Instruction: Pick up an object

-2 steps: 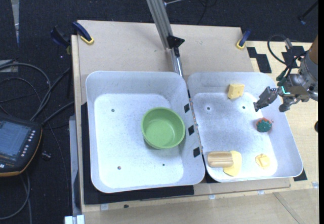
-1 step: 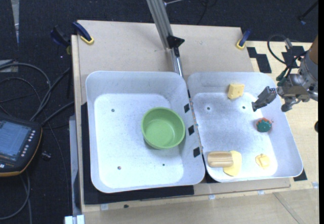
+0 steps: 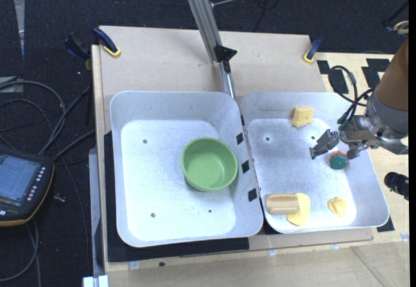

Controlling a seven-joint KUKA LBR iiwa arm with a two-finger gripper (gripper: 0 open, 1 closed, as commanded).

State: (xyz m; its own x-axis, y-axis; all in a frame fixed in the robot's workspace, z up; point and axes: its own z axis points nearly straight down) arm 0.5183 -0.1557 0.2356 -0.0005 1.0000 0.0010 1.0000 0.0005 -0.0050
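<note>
My gripper [image 3: 337, 148] hangs low over the right bin [image 3: 279, 149], near its right side, with the fingers [image 3: 323, 145] spread open. A small teal round object [image 3: 338, 162] with a red spot lies on the bin floor just below the gap between the fingertips; nothing is gripped. In the same bin, a yellow chunk [image 3: 302, 116] sits at the back, a tan block [image 3: 281, 204] rests against a yellow piece [image 3: 299, 217] at the front, and a small yellow item [image 3: 337, 206] lies at the front right.
A green bowl [image 3: 209, 163] stands upright in the middle of the left bin [image 3: 149, 149]. A slanted metal pole [image 3: 203, 10] rises from the back of the bench between the bins. Black clips [image 3: 246, 165] line the divide.
</note>
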